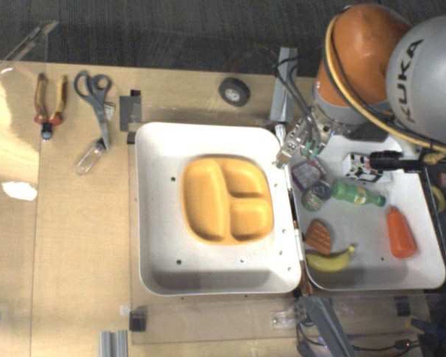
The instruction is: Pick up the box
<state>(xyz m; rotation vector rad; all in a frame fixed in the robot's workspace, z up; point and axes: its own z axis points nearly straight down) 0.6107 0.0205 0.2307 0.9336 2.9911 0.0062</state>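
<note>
Since the box (363, 166) sits far back in its bin (433, 277), the gripper (301, 144) hovers nearby. Whether it's spread or pinched, I can't tell.

Small white box (361, 166), black print, far end right bin (379, 277).

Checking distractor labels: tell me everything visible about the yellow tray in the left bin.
The yellow tray is a rounded-square dish, glossy and plastic by its look, moulded into three compartments: one long one along its left side and two smaller ones on its right. It lies flat, open side up, near the middle of the left bin. It rests on the bin's floor, apart from the walls. Nothing else touches it.
</note>
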